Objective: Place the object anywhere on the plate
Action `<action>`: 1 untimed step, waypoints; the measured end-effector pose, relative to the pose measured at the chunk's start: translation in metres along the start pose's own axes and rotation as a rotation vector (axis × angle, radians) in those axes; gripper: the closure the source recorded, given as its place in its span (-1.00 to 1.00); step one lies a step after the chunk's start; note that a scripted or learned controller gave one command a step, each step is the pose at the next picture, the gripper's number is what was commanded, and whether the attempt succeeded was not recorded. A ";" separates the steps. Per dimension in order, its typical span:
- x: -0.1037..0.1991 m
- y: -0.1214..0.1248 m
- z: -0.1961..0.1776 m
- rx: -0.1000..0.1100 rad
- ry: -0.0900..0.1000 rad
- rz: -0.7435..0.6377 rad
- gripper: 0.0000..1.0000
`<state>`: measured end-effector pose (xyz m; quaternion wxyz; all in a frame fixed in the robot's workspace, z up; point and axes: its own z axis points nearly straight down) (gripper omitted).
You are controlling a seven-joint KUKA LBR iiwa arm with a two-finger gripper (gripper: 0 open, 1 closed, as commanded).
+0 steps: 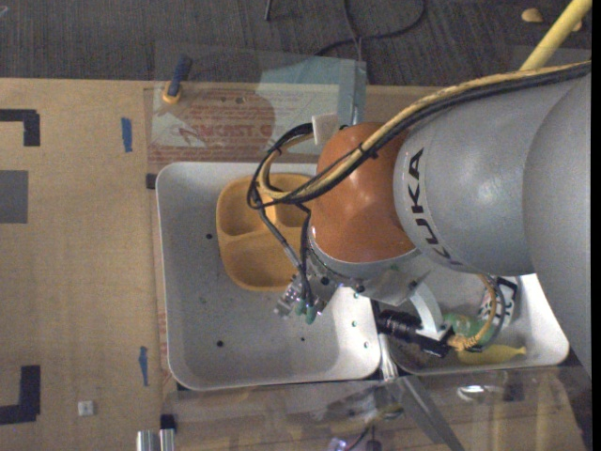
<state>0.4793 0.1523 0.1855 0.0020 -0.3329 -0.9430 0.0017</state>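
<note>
**Gripper** (300, 306): hangs over the left bin (235, 346), just past the lower-right rim of the plate, above bare white floor. Whether it is open or closed cannot be told from this angle, and nothing can be made out in its hold.

**Plate** (246, 242): yellow-orange, with dividing ridges, in the upper middle of the left bin. Its right part is hidden under the orange band (357, 205) of the arm (470, 186). The left compartments show bare.

**Candidate objects**: a yellow curved piece (496, 352) and a green piece (460, 325) lie in the right bin (547, 334), close to one another near its lower edge. Both are well apart from the gripper and to its right, across the wall between the bins. Which of them is the task's object cannot be told.

**Edges and open room**:
- The plate sits near the left bin's upper wall.
- A strip of floor runs between the plate's left rim and the bin's left wall.
- The lower half of the left bin is open white floor, marked by a few small dark specks.
- The arm covers most of the right bin.

**Bench** (75, 280): tan surface on the left, with black and blue tape marks.
</note>
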 end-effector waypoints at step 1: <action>0.043 0.054 -0.028 -0.003 -0.003 -0.074 1.00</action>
